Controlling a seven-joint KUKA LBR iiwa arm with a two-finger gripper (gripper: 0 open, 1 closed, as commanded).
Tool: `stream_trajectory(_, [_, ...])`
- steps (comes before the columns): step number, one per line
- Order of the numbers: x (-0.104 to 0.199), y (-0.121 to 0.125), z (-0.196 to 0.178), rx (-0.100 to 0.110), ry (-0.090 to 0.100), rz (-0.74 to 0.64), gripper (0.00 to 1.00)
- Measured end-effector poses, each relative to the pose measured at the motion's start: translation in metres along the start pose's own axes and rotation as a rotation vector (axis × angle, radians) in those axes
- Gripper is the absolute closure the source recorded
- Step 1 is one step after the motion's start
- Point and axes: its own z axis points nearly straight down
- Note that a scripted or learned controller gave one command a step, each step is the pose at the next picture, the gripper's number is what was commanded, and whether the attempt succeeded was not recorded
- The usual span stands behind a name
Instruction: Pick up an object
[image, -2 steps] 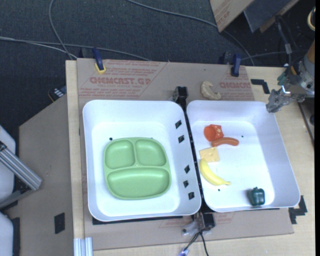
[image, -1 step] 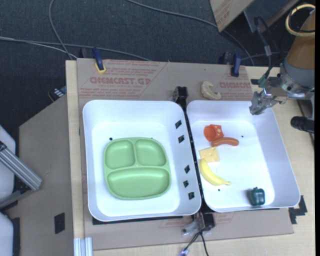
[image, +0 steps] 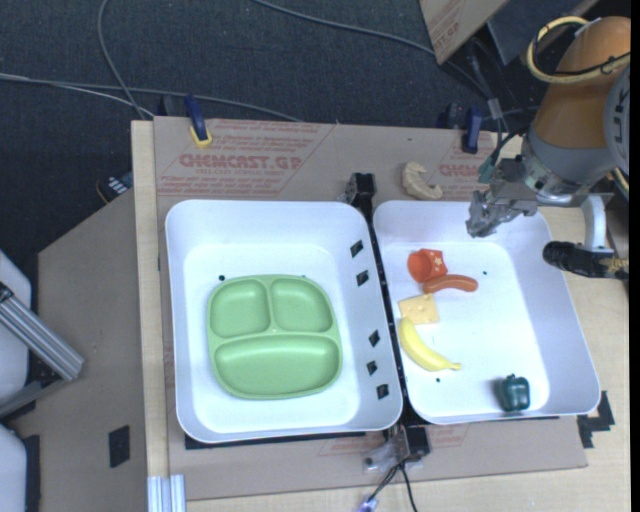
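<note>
Right bin (image: 560, 330) stuff: red tomato (image: 427, 264) touching sausage (image: 452, 284), yellow cheese wedge (image: 419, 309) just below, banana (image: 424, 348) near that, green pepper (image: 513, 393) near-right corner.

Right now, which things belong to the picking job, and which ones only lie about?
For the job: tool, tomato, sausage, cheese slice, banana, green pepper.

Lying about: green divided plate, beige piece outside the bins, blue clamp.

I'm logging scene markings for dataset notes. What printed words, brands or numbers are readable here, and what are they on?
"CHEMCAST GP", red print, partly cut by the left bin's rim, on the brown sheet under the bins.
Smaller red lines above and beside it: too blurred to read.
</note>
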Motion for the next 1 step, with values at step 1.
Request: stream_trajectory(1, [0.0572, -0.0021, 0.0069, 0.000, 0.000, 0.000, 1.00])
